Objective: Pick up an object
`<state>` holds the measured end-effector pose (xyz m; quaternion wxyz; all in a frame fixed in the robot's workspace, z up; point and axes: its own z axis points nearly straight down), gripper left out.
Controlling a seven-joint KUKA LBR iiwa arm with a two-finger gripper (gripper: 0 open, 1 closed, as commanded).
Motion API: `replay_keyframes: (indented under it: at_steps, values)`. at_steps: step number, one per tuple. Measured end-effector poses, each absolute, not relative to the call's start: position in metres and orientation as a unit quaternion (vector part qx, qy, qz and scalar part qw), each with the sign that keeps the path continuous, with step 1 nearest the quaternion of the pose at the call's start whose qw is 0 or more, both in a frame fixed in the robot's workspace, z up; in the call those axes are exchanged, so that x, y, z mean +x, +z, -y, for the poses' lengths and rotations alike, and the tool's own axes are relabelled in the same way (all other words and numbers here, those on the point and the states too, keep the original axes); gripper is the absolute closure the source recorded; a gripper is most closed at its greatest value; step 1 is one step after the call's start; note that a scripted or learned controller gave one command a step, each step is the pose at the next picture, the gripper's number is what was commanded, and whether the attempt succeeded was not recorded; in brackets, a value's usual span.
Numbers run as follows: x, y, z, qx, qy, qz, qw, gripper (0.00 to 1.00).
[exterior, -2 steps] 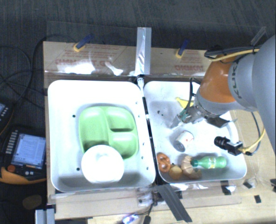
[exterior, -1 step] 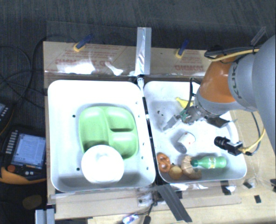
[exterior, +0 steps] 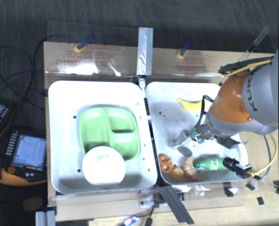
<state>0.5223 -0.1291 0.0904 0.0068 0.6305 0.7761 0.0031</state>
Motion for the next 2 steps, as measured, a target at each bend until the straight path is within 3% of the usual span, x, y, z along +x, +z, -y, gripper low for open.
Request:
replay_keyframes:
  at_steps: [1, 2]
  values:
    - [0.525, 0.101, 0.129, 0.630, 0.0047, -0.776, 0.010, 1.00]
    - [0.484, 0.214, 0.023, 0.619, -0.0011, -0.785, -0.001, 1.00]
